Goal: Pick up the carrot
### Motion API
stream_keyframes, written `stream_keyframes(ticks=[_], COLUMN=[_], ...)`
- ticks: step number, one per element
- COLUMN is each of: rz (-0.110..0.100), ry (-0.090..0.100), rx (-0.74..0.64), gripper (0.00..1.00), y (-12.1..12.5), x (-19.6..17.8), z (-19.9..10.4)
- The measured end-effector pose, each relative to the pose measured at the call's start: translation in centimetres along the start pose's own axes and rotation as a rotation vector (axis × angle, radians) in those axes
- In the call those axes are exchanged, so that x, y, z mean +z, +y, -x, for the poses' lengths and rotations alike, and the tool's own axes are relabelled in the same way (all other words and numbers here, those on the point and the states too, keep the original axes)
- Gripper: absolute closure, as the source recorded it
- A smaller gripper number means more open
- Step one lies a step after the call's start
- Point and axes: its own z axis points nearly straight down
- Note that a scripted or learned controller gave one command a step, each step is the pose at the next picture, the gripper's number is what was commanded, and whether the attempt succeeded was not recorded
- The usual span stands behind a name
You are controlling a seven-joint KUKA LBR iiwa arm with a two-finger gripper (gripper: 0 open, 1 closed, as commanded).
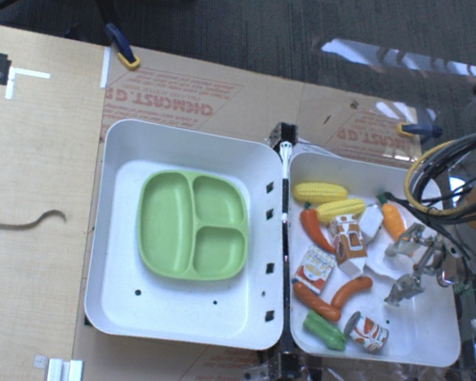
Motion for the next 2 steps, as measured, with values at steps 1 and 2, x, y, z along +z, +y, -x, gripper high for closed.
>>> stream_keyframes(ticks=[1,2], rz=[0.001,-0.005], ry=[0.019,-0.007], rx=[0.055,0.051], gripper=[0.0,1.0], y=[0.7,0.6], x=[0.1,-1.4], z=[4.6,5.3])
